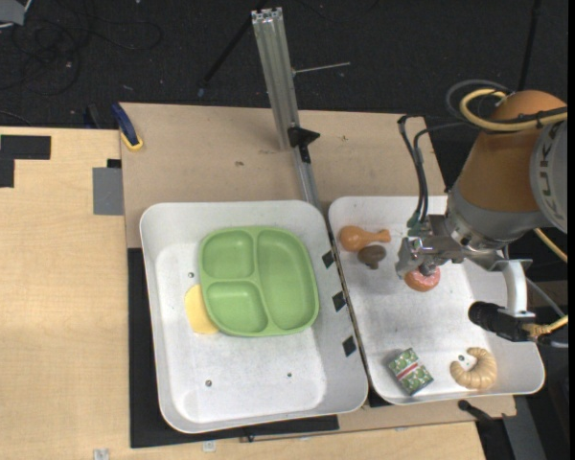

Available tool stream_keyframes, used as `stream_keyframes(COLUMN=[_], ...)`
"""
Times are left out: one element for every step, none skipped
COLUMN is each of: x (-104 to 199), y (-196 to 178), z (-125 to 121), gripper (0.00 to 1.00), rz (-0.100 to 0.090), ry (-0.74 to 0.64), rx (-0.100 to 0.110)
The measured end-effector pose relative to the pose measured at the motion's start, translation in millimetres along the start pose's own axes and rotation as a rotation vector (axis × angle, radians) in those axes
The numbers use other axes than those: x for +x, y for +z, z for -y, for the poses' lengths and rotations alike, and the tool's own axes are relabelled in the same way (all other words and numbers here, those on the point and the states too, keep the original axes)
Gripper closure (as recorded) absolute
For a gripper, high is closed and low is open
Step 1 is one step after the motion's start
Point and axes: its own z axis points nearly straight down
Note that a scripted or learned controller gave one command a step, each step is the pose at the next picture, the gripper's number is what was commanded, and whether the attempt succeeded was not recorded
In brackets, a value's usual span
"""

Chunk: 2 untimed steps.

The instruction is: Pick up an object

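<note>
In the right bin (pixel 441 338), my gripper (pixel 418 262) is low over a small red and pink round item (pixel 425 279) and covers its top edge. Whether that item is between the jaws is hidden from this angle. Just to the left of the gripper lie an orange drumstick-shaped toy (pixel 363 237) and a brown lump (pixel 372 254). A green packet (pixel 408 370) and a tan croissant (pixel 474 368) rest near the bin's front edge.
The left bin (pixel 240 381) holds a green divided plate (pixel 259 281) with a yellow piece (pixel 197 311) poking out from under its left side. A metal post (pixel 280 75) rises behind the bins. A black part (pixel 498 320) sticks in at the right bin's right rim.
</note>
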Motion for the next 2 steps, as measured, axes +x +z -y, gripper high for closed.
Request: stream_keyframes(x=[48, 102], y=[5, -7], z=[-9, -32], gripper=[1.00, 1.00], rz=[-0.001, -0.001], ry=[-0.001, -0.002], rx=[0.000, -0.002])
